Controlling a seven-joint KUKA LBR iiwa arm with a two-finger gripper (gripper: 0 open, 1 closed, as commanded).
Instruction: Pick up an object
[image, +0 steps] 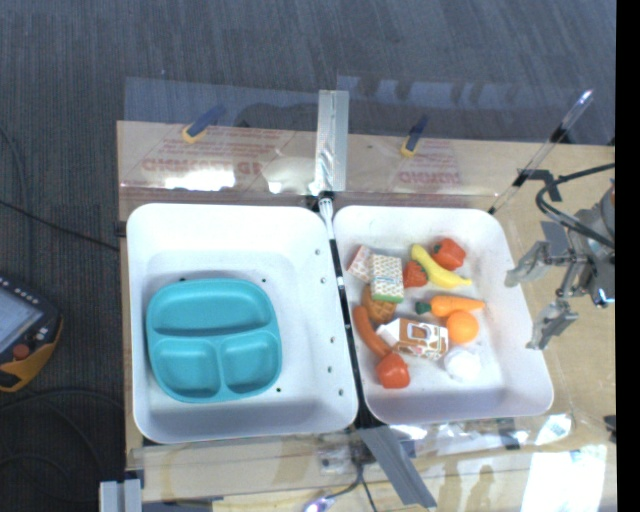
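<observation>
camera view: two shallow white bins sit side by side, the left bin (140, 300) bearing one smooth teal plate (213, 337) with three compartments. the right bin (520, 370) holds about ten small toy foods bunched together, among them one curved banana (433, 268), one carrot (456, 303) and one round orange (462, 327). the gripper (541, 304) hangs over that bin's right rim, fingers spread wide, holding nothing.
</observation>
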